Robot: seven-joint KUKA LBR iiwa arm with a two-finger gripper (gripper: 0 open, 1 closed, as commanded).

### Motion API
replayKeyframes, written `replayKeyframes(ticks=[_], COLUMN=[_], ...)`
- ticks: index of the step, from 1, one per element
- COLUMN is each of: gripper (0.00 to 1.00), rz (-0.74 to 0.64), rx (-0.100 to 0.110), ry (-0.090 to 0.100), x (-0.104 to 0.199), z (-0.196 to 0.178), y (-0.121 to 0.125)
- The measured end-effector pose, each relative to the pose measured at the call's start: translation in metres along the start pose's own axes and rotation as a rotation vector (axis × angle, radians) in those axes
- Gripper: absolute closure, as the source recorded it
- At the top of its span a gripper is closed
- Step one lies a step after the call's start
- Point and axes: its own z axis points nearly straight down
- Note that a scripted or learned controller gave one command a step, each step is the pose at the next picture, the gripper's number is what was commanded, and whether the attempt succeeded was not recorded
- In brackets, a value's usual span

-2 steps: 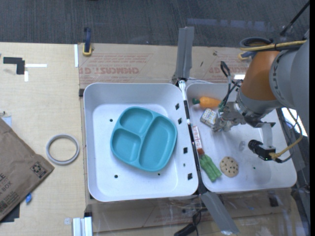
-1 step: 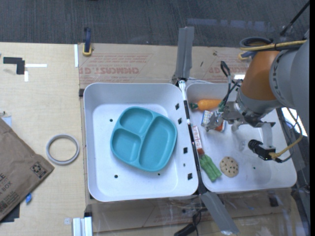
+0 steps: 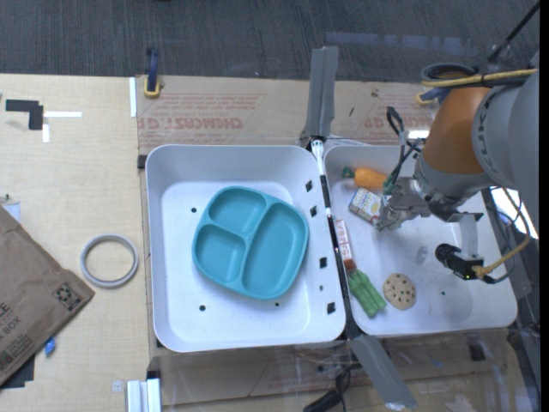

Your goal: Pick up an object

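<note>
Right now my tool [image 3: 393,215] is low in the right bin [image 3: 480,316], its tip just beside the small printed box [image 3: 365,205], which lies at about nine o'clock from it. Whether the tool is wide or narrow I cannot tell; my own wrist hides the tip. Nothing shows gripped, so I judge this the approach step, with the grasp not yet made.

Other candidates lie close. An orange piece [image 3: 370,178] sits at eleven o'clock from the tool, near the bin's far wall. A green piece [image 3: 366,293] and a round speckled cookie [image 3: 399,291] lie toward six o'clock, near each other, well apart from the box.

My next move, I think, calls for centring over the box and closing on it without nudging it into the divider.

Left of the divider, the other bin [image 3: 171,316] carries a teal divided plate [image 3: 250,242]. Both bins rest on the bench [image 3: 77,170], pale wood with cardboard under the bins. A tape ring [image 3: 109,258] lies on it at nine o'clock from the plate, with a brown cardboard box [image 3: 30,294] beyond that. Dark carpet [image 3: 257,15] runs along twelve o'clock.
</note>
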Motion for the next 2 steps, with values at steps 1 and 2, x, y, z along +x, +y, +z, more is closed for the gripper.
replayKeyframes(ticks=[1,2], gripper=[0.0,0.0], rz=[0.0,0.1], rx=[0.0,-0.015], ry=[0.0,0.0], x=[0.0,0.011], z=[0.0,0.01], y=[0.0,0.047])
